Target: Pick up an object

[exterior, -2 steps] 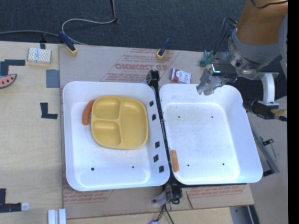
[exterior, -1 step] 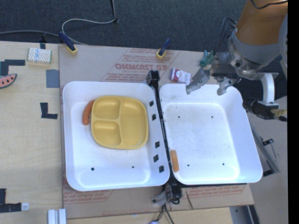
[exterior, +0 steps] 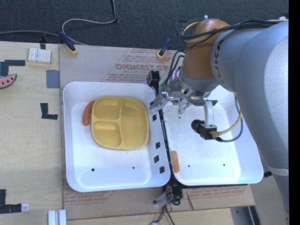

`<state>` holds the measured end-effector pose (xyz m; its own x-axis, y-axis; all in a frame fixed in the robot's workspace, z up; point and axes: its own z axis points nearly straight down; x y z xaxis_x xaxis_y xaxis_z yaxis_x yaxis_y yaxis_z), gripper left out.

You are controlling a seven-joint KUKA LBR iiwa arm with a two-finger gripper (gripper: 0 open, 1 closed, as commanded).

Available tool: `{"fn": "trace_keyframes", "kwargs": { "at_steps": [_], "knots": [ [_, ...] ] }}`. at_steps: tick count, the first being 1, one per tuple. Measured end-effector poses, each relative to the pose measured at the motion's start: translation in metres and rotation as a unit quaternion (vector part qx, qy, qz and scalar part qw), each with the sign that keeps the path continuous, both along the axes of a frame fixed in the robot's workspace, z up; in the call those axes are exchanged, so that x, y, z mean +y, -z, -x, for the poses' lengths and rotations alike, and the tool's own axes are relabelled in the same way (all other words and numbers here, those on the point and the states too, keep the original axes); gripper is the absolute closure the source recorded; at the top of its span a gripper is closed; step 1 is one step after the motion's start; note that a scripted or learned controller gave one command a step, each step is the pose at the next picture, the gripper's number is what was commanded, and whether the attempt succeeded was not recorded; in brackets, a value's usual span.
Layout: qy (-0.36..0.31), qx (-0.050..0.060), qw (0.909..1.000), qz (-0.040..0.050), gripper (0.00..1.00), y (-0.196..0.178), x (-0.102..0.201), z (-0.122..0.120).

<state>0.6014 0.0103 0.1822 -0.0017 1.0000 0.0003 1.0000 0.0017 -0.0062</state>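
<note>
While two white bins sit on cardboard, the gripper's state is unclear.

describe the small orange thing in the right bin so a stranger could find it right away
Start at the right bin, the white one under the grey arm. Follow its left wall toward the near edge: the small orange carrot-like piece lies there on the floor. It lies alone, whereas the similar orange piece in the left bin touches the yellow divided plate.
</note>
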Motion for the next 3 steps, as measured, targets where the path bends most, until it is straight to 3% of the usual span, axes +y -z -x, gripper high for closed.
{"fn": "trace_keyframes", "kwargs": {
  "at_steps": [1, 2, 3],
  "knots": [
    [0.001, -0.003, 1.0000, 0.0010, 0.00, -0.033, -0.044, -0.067],
    [0.000, -0.002, 1.0000, 0.0010, 0.00, -0.001, -0.033, -0.066],
    [0.000, -0.002, 1.0000, 0.0019, 1.00, -0.011, -0.033, -0.067]
  ]
}}
